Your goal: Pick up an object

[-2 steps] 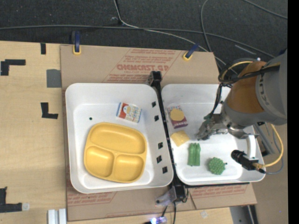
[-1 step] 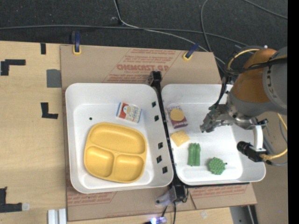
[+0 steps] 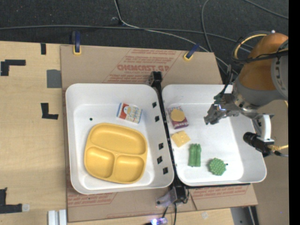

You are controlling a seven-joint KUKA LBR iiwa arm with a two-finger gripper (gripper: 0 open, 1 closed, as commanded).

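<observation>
Leftmost, the left bin (image 3: 75,125) holds a yellow divided tray (image 3: 115,153), with a small carton (image 3: 129,112) just beyond it near the far wall. Across the black divider (image 3: 161,125), the right bin (image 3: 248,172) holds a packet (image 3: 178,117) by its left wall, a yellow block (image 3: 180,138) just below that, a green stick (image 3: 194,155), and a round green ball (image 3: 216,166) near the front wall. Further right, the end effector (image 3: 213,116) hangs over the bin's bare upper middle, well apart from every item, grasping nothing; I cannot tell whether it is released or clenched. The arm (image 3: 260,74) rises behind it.
</observation>
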